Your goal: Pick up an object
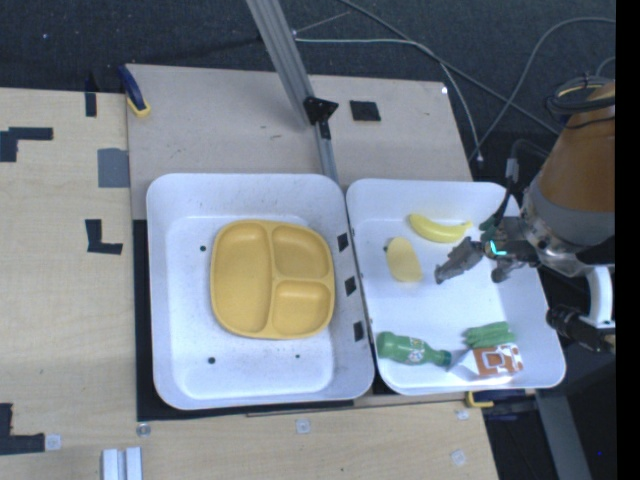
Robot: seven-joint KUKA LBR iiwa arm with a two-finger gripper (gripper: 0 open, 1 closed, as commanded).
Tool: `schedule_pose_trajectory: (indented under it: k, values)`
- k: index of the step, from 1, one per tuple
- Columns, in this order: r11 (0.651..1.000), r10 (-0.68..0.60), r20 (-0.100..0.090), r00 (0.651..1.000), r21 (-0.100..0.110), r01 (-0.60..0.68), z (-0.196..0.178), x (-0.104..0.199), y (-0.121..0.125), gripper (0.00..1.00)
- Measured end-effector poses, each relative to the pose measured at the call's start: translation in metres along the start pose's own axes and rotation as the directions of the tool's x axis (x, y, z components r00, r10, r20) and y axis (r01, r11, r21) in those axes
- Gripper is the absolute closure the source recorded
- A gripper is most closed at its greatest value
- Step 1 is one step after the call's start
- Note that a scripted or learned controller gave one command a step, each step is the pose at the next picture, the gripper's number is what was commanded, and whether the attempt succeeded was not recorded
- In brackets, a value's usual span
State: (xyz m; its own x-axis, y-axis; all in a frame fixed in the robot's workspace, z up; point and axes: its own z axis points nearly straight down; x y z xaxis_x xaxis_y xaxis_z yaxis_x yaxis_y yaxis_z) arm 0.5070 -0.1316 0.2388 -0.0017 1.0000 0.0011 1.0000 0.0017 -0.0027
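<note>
Nearest the camera, the tabletop [60, 268] is seen carrying two white bins. The left bin [175, 298] is occupied by a yellow divided plate [272, 278]. The right bin [525, 318] is entered from 3 o'clock by the arm, whose end effector [458, 263] is hung over the bin's middle, nothing being seen between its fingers; how far these are parted cannot be told. A banana [438, 228] is found near it at 11 o'clock, long axis running 9 to 3. A yellow block [404, 261] is placed just beside it at 9 o'clock, likely the easiest reach. A green bottle [410, 349] is laid at 7 o'clock, a small packet [495, 360] at 5.
</note>
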Motion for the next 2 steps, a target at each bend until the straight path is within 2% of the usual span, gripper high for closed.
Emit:
schedule_pose_trajectory:
  k: [1, 2]
  values:
    - [1.000, 0.000, 0.000, 1.000, -0.001, 0.000, 0.000, 0.000, 0.000, 0.00]
    - [1.000, 0.002, 0.000, 1.000, 0.003, -0.002, 0.046, -0.002, -0.007, 0.00]
